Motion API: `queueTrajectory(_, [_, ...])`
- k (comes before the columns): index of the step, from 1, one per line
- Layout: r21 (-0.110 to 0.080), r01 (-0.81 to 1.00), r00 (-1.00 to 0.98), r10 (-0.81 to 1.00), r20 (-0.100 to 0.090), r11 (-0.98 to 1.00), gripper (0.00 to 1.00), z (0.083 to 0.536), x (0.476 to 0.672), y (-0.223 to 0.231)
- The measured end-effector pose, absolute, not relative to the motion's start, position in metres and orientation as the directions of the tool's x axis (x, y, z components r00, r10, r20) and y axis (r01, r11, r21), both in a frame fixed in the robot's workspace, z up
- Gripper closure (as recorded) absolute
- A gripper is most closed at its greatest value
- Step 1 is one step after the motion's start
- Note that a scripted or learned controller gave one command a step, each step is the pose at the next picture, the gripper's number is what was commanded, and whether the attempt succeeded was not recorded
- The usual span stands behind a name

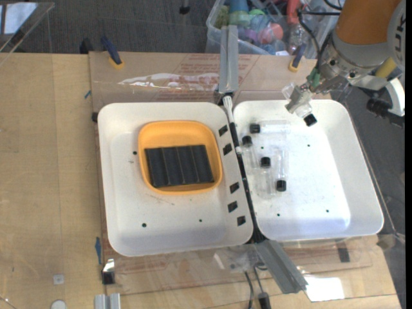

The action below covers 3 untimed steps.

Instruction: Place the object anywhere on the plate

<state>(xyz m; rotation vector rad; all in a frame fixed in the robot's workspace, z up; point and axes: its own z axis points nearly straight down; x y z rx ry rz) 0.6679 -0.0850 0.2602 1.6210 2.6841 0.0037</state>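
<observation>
1. The tabletop (45, 172) is seen from above at a slant; it is taken up largely by two shallow white bins set side by side, touching along a central seam, presumably so that things can be carried from one to the other.
2. The left bin (122, 230) bears an orange plate (149, 137) near its middle; the plate is set flat and well inside the rim, which is judged to leave a broad target for a drop.
3. A dark ribbed object (179, 165) is seen lying flat on the plate, within its raised edge; if this is the task's thing, the placing appears already done, though that is a judgement only.
4. The right bin (322, 192) holds a clear, nearly invisible item with small black caps (265, 161) spread over its left half; what it is cannot be told.
5. The arm (367, 18) is reached in from the right, its orange band held above the far right corner of the right bin.
6. The end effector (301, 102) is hung over the far edge of the right bin, well apart from the plate; whether it is released or clenched cannot be told, and nothing is seen held in it; a small black piece (310, 119) lies just beside it.
</observation>
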Motion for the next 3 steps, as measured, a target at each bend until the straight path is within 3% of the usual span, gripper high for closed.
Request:
queueTrajectory(1, [0.005,0.747,-0.665,0.747,-0.005,0.665,1.00,0.279,0.668,-0.082])
queueTrajectory(2, [0.005,0.692,-0.722,0.692,-0.007,0.722,1.00,0.291,0.663,-0.099])
queueTrajectory(3, [0.004,0.547,-0.837,0.547,-0.007,0.837,1.00,0.394,0.661,-0.119])
